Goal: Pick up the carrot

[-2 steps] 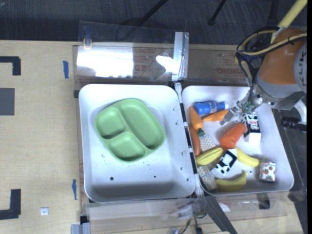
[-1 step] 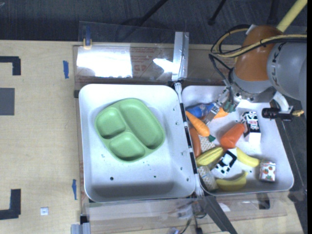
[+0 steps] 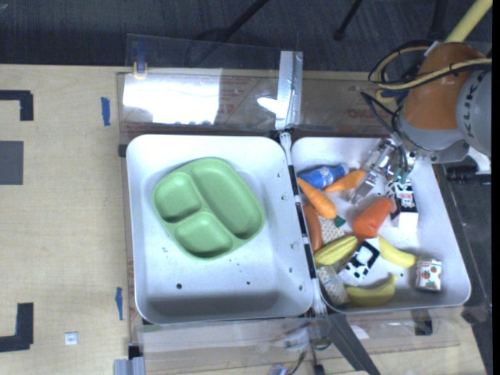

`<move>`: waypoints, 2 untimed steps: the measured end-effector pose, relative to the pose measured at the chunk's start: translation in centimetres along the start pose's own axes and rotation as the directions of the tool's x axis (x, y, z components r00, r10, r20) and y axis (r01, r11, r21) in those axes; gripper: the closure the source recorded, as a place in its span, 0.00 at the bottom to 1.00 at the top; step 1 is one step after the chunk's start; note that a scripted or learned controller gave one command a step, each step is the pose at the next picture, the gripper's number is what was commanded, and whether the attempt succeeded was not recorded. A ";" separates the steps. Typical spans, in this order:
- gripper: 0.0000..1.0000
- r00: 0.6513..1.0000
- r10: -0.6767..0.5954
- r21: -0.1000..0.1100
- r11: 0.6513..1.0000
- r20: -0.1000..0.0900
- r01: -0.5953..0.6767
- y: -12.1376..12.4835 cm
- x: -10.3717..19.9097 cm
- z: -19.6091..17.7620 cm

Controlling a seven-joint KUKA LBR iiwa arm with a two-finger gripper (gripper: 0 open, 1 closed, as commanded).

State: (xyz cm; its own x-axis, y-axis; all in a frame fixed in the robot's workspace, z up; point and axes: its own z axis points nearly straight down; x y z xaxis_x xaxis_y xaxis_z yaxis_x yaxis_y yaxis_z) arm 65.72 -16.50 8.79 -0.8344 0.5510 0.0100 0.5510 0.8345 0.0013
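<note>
A long orange carrot [image 3: 316, 198] lies slanted along the left side of the right bin [image 3: 449, 233], by the divider. A shorter orange carrot-like piece [image 3: 348, 181] lies just right of it, next to a blue item [image 3: 320, 175]. My gripper [image 3: 367, 180] hangs low over the bin's upper middle, its tip right at the shorter piece's right end. The grey arm with the orange band [image 3: 433, 92] reaches in from the upper right.
An orange-red vegetable [image 3: 373, 216], a yellow corn-like piece [image 3: 336, 250], two bananas [image 3: 373, 289], black-and-white tagged blocks [image 3: 361, 261] and a small printed cube [image 3: 428, 275] crowd the right bin. A green divided plate [image 3: 207, 207] sits in the left bin [image 3: 148, 287].
</note>
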 end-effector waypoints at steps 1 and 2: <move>0.00 1.000 -0.020 0.011 1.000 0.005 0.020 4.9 3.1 0.0; 0.00 0.998 -0.064 0.007 0.998 0.012 0.064 4.8 3.4 0.0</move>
State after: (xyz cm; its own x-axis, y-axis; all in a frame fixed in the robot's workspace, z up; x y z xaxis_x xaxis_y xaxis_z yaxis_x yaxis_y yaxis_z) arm 65.53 -10.58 8.83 -0.8682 0.4963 -0.0022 0.4963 0.8681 -0.0054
